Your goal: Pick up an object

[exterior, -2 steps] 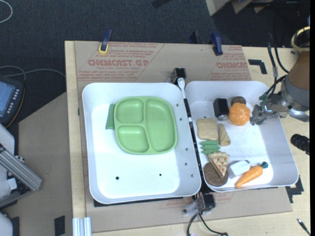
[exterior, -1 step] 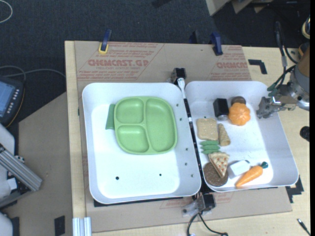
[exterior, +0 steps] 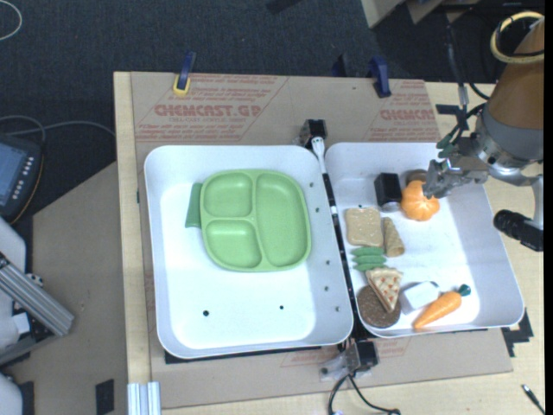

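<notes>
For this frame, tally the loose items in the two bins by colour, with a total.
Green: 2, the divided plate in the left bin and the pea pod
Orange: 2, the round orange and the carrot
Tan or brown: 4, the bread slice, the bread roll, the sandwich wedge and the cookie
Black: 1, the block
White: 1, the small piece
Total: 10

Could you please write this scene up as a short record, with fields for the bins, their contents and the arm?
left bin: green divided plate
right bin: orange fruit, black block, bread slice, green pea pod, sandwich wedge, carrot
gripper: over the right bin, right by the orange fruit
grasp: cannot tell
</notes>
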Available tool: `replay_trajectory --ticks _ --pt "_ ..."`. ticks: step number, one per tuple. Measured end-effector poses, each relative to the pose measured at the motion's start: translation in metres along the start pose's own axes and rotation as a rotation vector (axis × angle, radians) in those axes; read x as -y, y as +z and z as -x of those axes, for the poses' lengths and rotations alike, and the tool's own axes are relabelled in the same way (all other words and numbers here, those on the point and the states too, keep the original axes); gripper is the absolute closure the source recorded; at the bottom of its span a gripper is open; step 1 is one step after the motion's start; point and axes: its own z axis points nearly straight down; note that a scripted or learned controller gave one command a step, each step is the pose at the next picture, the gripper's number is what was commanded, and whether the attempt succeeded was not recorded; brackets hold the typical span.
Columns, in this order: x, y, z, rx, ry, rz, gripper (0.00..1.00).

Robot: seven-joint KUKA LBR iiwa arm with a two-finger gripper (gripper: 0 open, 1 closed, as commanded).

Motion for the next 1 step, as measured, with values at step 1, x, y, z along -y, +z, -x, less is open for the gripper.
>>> replay_trajectory --ticks 1 --pt "-0.0125 -0.0032 -0.0474 -0.001 -0.001 0.0 1.0"
